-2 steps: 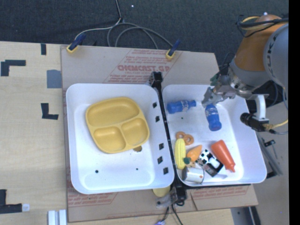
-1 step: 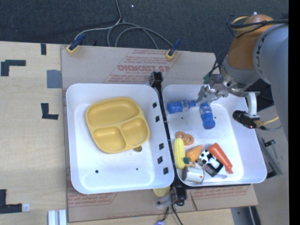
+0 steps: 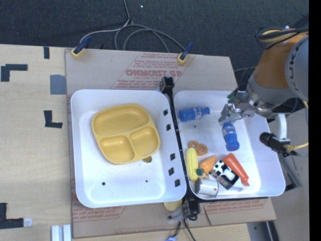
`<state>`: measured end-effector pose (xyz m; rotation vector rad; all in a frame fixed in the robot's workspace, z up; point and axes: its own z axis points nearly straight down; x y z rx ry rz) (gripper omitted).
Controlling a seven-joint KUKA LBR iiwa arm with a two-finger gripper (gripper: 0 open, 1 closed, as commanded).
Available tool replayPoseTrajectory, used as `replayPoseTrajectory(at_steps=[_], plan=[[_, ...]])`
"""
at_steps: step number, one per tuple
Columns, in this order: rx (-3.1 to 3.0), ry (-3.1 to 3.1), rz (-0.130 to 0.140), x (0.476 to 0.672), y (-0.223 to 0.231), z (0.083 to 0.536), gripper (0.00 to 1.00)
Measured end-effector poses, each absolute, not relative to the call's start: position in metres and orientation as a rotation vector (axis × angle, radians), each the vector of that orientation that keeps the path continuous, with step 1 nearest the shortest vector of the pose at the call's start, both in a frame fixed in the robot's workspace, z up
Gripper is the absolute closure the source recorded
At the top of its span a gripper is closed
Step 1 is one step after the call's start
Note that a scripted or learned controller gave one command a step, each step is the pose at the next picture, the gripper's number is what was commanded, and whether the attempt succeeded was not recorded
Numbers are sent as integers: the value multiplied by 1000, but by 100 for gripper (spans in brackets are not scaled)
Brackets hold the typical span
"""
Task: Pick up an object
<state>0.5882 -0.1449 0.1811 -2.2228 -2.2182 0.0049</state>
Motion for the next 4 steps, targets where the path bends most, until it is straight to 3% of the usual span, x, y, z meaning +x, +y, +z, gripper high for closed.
replayPoseTrajectory(at_steps=[1, 2, 3, 4], plan=[[-2222, -2219, 5, 551, -162, 178, 100], [-2219, -2226, -1, 585, -153, 188, 100], [-2216, -2225, 1, 602, -131, 176, 100], [-2219, -2223, 1, 601, -133, 177, 0]])
